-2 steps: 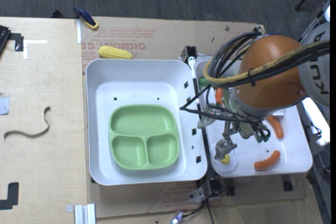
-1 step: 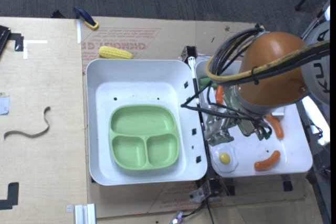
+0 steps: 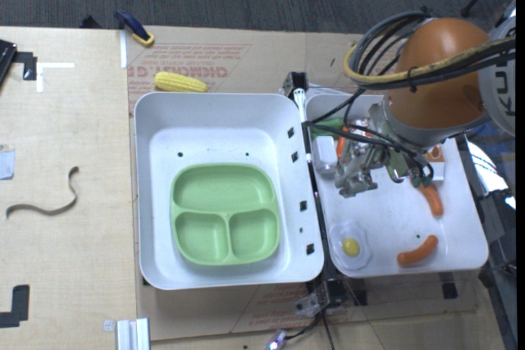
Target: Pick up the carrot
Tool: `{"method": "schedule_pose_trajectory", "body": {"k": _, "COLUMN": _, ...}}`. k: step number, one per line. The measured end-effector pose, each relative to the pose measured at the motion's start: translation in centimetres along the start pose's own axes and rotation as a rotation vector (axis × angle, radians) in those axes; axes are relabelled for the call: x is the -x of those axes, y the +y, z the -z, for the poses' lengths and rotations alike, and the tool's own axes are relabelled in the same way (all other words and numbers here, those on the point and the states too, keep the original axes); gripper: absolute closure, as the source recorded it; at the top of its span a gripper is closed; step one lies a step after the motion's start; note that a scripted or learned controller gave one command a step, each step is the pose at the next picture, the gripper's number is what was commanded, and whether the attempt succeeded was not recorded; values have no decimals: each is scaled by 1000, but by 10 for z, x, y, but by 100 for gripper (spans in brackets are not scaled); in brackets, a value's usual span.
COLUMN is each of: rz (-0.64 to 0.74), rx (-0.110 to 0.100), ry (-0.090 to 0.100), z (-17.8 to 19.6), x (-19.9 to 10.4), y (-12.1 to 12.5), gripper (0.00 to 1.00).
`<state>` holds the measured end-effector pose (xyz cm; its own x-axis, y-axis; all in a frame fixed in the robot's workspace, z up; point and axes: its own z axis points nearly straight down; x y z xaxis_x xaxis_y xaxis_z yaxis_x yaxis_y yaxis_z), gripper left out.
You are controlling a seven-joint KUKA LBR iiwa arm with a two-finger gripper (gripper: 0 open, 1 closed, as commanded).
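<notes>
Carrot (image 3: 432, 199) is sitting in the right bin (image 3: 459, 258), over on its right side, a stubby orange piece lying at a bit of a slant just past the arm's wrist. The gripper (image 3: 358, 180) hangs over the middle-left part of that same bin, off to the left of the carrot and not touching it. Honestly can't tell whether it's spread wide or pinched narrow, the metal bits and cables blur together from up here.

Other stuff in the right bin: a sausage-looking orange thing (image 3: 417, 251) near the front edge, and a fried egg (image 3: 351, 246) to its left. The left bin (image 3: 156, 201) holds a green divided plate (image 3: 225, 213). A corn cob (image 3: 180, 82) lies on the cardboard beyond the left bin, outside both.
</notes>
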<state>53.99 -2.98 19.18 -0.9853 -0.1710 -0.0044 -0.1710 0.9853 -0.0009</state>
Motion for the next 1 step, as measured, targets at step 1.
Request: {"method": "schedule_pose_trajectory", "body": {"k": 1, "rz": 0, "rx": 0, "ry": 0, "z": 0, "x": 0, "y": 0, "gripper": 0}}
